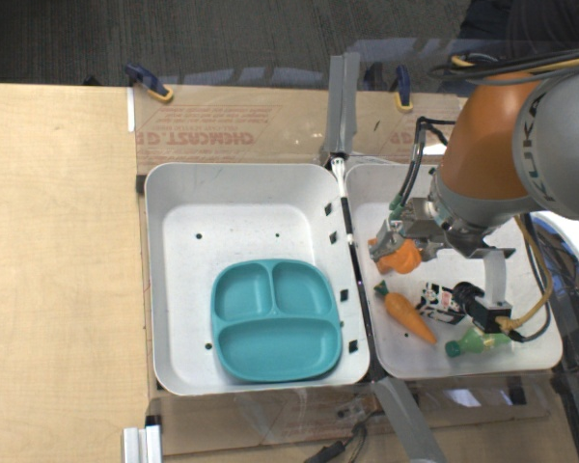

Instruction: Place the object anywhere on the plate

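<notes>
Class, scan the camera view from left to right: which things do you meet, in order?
Wooden bench top → left bin → teal plate → orange carrot → green toy.

The plate [275, 333] is plain teal, sitting in a white bin [174, 278]. The other bin [531, 350] is white too, and holds an orange carrot [410, 317], an orange chunk [399, 257], a green piece [475, 344] and a black-and-white thing [436, 300]. Arm [521, 143] is grey with an orange band.
</notes>
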Available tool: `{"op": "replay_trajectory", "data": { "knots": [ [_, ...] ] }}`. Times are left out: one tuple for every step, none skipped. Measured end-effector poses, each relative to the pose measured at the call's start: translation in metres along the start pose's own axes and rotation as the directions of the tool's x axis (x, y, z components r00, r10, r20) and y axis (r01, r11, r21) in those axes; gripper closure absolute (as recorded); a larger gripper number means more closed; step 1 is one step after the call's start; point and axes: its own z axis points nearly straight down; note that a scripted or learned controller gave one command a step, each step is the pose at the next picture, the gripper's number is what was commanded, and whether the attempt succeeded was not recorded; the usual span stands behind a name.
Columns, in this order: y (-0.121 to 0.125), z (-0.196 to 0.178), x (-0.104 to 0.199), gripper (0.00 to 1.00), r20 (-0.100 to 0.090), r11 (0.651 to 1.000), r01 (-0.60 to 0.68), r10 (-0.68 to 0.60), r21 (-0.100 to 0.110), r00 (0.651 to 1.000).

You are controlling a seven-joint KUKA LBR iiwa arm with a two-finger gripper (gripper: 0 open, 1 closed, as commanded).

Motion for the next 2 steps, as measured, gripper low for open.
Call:
{"op": "replay_trajectory", "data": {
  "knots": [
    [-0.0335, -0.0156, 0.0564, 1.0, 0.0, 0.979, 0.204, -0.204, -0.001, 0.979],
    [-0.0334, -0.0157, 0.0561, 0.0, 0.0, 0.979, 0.203, -0.203, -0.001, 0.979]
  ]
}}
